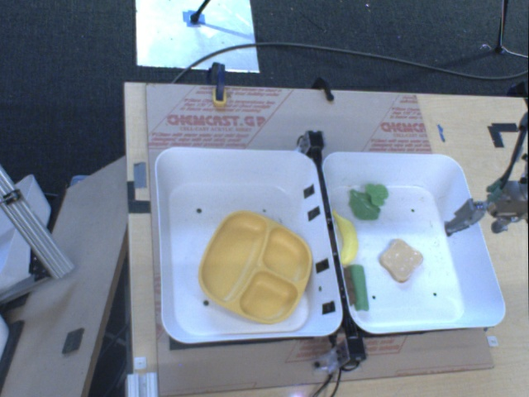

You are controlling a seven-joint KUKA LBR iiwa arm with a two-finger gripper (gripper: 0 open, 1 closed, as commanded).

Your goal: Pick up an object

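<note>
**Approach under way, nothing lifted yet**

Seen from above at a slant: a table (273,110) carrying two shallow white bins side by side; left bin (178,172) holding a yellow divided plate (254,265), tilted slightly and lying toward the near right part of that bin; right bin (450,172) holding four small things. Noted there: a green leafy piece (368,201) near the far left; a yellow banana (347,238) lying along the left wall, just beside the divider between the bins; a green stick (359,286) below the banana, also close to that wall; a tan slice of bread (401,260) lying flat near the middle, well apart from the walls.

End effector (463,217) found at the right rim of the right bin, reaching in from the right, apparently above the bin floor and apart from every object; nothing visible between its fingers; whether released or clenched, impossible to tell at this size.

Judged as the approach step: no object grasped, all four resting in place. Bread slice judged the nearest candidate and the least crowded. Next move likely calling for travel leftward over the chosen thing, a descent with fingers spread wide enough to straddle it, then a closing and a lift; banana and stick judged harder, being pressed near the wall.
</note>
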